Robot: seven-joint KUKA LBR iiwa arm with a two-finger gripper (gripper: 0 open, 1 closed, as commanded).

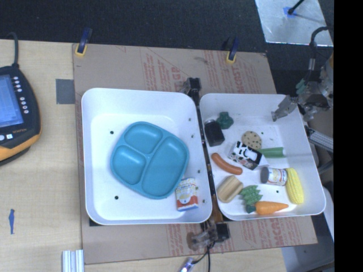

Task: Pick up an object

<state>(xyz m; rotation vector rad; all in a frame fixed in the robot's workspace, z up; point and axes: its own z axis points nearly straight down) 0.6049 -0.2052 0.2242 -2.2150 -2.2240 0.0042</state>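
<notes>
Camera view, left to right: a black and orange handheld controller [12, 113] lies at the far left edge of the wooden bench [39, 208]. A sheet of brown cardboard [142, 67] lies under both bins, held by two clamps along its far edge.

The left bin [93, 152] holds a blue divided plate [149, 159] in its middle. A small white carton with red print [186, 194] stands just beside the plate at the bin's near right corner.

The right bin [295, 152] holds a scatter of toy food. Along its left side lie a black block [214, 133], a dark green piece [226, 119] just beyond it, a red sausage [226, 164] and, nearer, a tan bread roll [229, 188]. Toward the middle sit a speckled cookie [250, 140], a black and white cow-patterned item [245, 153] touching the cookie's near side, and a green stick-shaped vegetable [271, 151] to its right. Nearer still are a small can [274, 176] on its side, a yellow corn cob [294, 186] just right of the can, a green broccoli-like piece [249, 196] and an orange carrot [271, 207] along the near wall.

At the far right corner of this bin, the gripper [282, 110] hangs above the rim with nothing between its fingers; whether it is spread or pressed together cannot be told. It is well apart from all the toys.
</notes>
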